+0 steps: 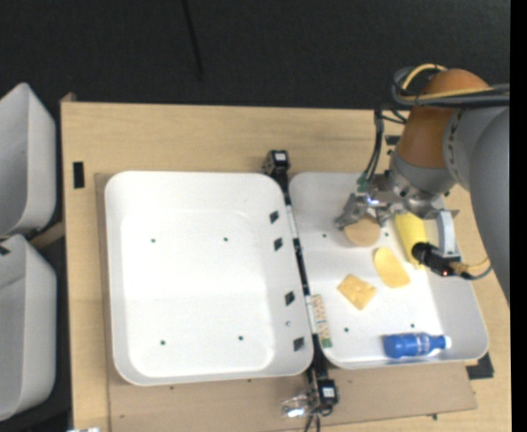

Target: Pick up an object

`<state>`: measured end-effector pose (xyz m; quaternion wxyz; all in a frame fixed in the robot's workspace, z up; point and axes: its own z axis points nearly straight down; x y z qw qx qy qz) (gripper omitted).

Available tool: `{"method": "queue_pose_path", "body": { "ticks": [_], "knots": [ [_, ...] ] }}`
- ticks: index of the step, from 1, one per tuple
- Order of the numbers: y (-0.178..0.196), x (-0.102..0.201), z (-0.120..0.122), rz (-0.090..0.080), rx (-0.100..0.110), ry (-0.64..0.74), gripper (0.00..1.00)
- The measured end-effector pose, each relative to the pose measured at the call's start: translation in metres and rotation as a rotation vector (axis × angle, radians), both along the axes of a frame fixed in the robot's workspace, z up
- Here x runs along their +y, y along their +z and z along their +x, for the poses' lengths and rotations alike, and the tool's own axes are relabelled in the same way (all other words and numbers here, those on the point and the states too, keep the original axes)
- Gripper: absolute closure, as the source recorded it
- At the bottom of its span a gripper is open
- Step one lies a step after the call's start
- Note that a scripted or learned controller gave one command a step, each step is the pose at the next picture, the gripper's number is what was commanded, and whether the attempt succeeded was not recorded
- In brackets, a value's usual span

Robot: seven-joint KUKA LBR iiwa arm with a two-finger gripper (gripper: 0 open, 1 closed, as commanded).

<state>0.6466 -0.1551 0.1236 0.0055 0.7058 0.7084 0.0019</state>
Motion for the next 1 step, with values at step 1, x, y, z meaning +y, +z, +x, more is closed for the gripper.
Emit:
{"method": "queue_pose_path", "body": {
  "ticks": [1],
  "knots": [
    [0.0838, 0.0862, 0.0475, 0.006, -0.005, 0.007, 1.00]
  ]
}}
